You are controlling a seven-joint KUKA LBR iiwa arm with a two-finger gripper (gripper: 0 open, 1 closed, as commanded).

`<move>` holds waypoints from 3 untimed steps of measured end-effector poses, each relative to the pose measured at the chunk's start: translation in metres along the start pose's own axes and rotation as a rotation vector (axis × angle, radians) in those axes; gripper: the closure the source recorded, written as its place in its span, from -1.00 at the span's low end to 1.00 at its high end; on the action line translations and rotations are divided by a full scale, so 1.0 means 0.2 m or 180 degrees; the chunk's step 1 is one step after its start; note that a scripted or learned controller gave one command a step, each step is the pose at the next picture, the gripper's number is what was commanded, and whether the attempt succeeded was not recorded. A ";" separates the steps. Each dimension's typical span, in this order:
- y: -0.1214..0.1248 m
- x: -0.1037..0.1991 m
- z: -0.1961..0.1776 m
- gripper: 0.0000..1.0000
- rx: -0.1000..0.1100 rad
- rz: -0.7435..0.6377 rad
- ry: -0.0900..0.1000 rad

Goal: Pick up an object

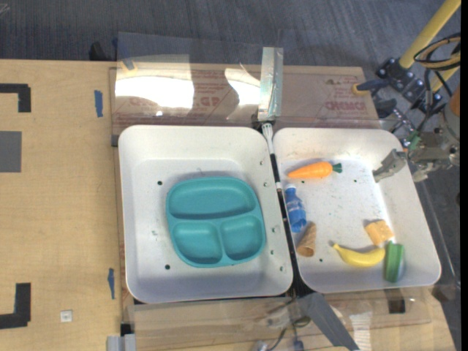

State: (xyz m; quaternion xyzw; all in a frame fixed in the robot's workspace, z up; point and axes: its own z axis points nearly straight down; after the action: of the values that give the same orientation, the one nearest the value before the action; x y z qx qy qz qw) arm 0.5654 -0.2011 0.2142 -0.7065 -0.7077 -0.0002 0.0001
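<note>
The right bin (409,269) holds several toy items. An orange carrot (313,170) lies near its back left, and a blue bottle (295,209) runs along the left wall above a brown cone (306,240). A yellow banana (360,254), an orange chunk (379,231) and a green piece (394,261) sit at the front right. My gripper (411,159) hangs over the bin's right rim near the back, apart from every item, with nothing seen in it.
The left bin (139,196) carries a teal divided plate (214,221). A metal divider post (270,86) stands behind the two bins. Cables and a yellow tube (437,17) crowd the back right corner.
</note>
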 end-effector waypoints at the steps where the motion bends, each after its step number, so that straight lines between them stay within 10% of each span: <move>1: 0.17 0.32 0.47 -1.00 0.0025 -0.0241 0.0010; 2: 0.49 0.36 0.65 -1.00 0.0070 -0.0222 0.0012; 3: 0.48 0.15 0.57 -1.00 0.0001 -0.0268 -0.0007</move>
State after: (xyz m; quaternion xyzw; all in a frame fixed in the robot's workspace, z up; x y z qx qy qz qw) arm 0.6620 -0.1709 0.1005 -0.6760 -0.7369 0.0006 -0.0007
